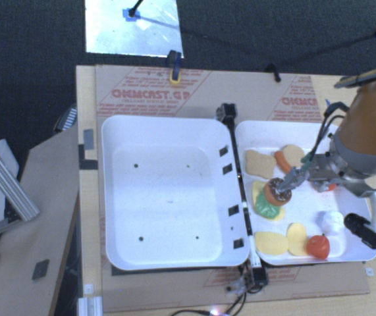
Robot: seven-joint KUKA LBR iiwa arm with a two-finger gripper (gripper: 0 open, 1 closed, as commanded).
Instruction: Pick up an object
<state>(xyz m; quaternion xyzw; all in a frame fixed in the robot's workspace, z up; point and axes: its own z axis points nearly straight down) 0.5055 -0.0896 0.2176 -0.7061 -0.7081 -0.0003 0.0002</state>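
The right bin [306,129] holds several toy foods. My gripper [280,191] hangs low over its left-middle part, right above a green piece [264,207] that lies on a yellow one [259,191]. An orange-brown bit shows just under the gripper's tip. A tan bread slice [259,164] and an orange sausage shape [283,160] lie just behind the gripper. At the front of the bin are a yellow slice [271,243], a second yellow piece [297,238], a red tomato [317,245] and a white lump [331,221].
The left bin [168,189] stands beside the right one, with black clips along the shared wall [235,183]. The arm's orange band [372,120] looms over the right bin's far right side. A small red piece [326,187] lies under the wrist.
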